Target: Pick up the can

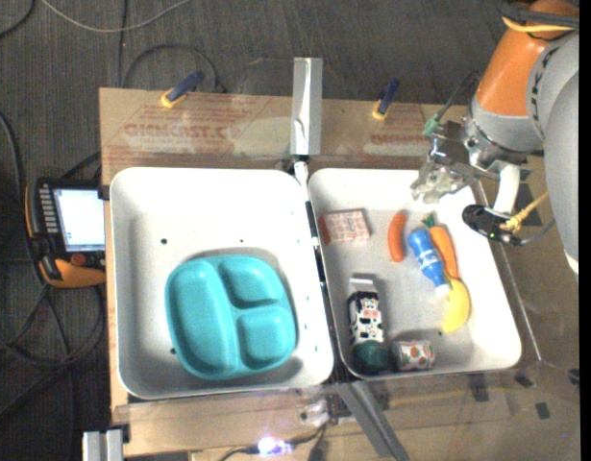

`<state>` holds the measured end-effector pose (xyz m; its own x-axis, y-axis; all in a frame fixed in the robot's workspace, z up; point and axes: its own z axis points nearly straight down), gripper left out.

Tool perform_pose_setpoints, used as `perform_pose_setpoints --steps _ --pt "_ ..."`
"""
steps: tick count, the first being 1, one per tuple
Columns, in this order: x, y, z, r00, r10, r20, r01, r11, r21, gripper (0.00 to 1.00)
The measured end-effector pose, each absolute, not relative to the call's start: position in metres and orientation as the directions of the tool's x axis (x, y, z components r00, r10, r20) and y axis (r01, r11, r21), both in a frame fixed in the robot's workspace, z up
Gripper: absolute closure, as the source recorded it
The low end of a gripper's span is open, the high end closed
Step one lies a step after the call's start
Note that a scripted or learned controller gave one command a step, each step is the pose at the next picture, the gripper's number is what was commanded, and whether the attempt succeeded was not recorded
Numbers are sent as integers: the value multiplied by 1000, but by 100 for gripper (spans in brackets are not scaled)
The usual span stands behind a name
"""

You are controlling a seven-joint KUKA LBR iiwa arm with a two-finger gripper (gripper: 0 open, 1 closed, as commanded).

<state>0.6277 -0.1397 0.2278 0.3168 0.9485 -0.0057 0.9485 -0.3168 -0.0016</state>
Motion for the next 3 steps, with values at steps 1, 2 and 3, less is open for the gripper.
perform_pose_setpoints --steps 1,2,3 --pt "592 -143 228 363 932 -5 932 -363 -4 100" --pt "592 -143 228 363 932 -6 932 -363 -3 0" --pt "507 -93 90 383 924 3 924 -383 3 0"
